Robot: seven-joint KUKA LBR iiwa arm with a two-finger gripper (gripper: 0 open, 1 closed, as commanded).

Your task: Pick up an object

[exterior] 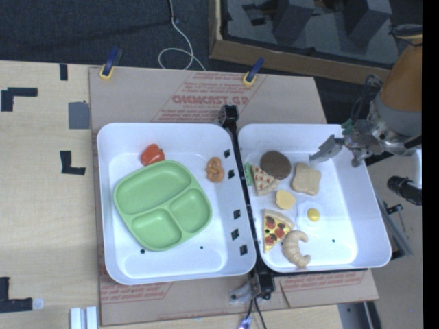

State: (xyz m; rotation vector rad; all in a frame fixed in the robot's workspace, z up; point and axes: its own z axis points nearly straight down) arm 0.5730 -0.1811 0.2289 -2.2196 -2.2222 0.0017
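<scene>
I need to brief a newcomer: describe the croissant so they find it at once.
Look in the right bin, the one the arm reaches into. Go to its front edge, below the pizza slice. There lies the croissant, a pale tan curved crescent, the only bent shape among the flat toast, round cookie and small yellow pieces.

red print on cardboard sheet (pixel 206 100) under bins, approx "chemcast gp"; rest illegible.
</scene>
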